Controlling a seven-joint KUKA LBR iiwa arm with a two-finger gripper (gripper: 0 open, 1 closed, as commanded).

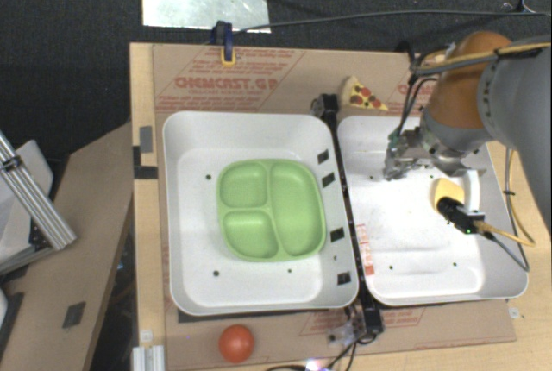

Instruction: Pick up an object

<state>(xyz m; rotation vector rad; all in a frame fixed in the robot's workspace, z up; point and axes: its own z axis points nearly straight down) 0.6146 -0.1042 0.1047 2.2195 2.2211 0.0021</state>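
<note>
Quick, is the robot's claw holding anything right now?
Gripper: low over the right bin; whether it is open, closed or holding anything cannot be told.

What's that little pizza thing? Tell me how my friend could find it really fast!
Start at the two white bins, the left bin holding a green divided tray. Look just behind the gap between them, on the brown board beyond the right bin. There lies the toy pizza slice: a small yellow wedge with red spots, unlike the round red ball in front of the bins.

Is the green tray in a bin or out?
In. The green tray lies flat inside the left bin, white walls all around it.
</note>
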